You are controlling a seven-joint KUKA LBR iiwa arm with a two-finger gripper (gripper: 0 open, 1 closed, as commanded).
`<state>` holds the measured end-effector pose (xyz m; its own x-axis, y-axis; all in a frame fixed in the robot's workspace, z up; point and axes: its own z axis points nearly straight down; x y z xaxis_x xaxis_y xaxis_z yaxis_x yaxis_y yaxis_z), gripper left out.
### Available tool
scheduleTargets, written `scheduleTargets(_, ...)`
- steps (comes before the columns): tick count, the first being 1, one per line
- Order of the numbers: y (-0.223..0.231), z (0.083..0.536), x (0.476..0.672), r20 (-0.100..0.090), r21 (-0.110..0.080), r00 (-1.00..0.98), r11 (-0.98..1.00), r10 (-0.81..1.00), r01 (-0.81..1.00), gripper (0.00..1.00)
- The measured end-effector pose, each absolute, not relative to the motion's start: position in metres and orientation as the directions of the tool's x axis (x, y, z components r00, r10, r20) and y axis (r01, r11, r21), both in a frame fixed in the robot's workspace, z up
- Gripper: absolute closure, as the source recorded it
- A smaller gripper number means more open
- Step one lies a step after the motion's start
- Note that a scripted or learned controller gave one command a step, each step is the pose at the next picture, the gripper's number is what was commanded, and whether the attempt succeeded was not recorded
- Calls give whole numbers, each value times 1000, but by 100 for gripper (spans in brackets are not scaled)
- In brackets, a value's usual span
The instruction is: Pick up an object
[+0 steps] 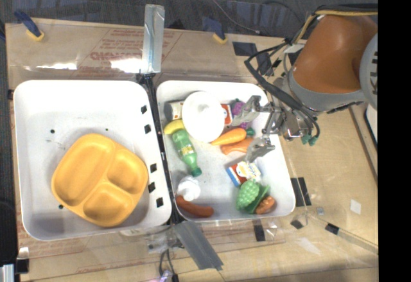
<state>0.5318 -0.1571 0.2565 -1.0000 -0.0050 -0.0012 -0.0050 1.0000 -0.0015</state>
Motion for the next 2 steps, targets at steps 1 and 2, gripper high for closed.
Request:
scheduleTargets(1,-164,172,534,4,1,-1000,1000,-23,-23,0)
scheduleTargets(2,-167,92,546,-1,0,-1000,1000,-11,-11,0)
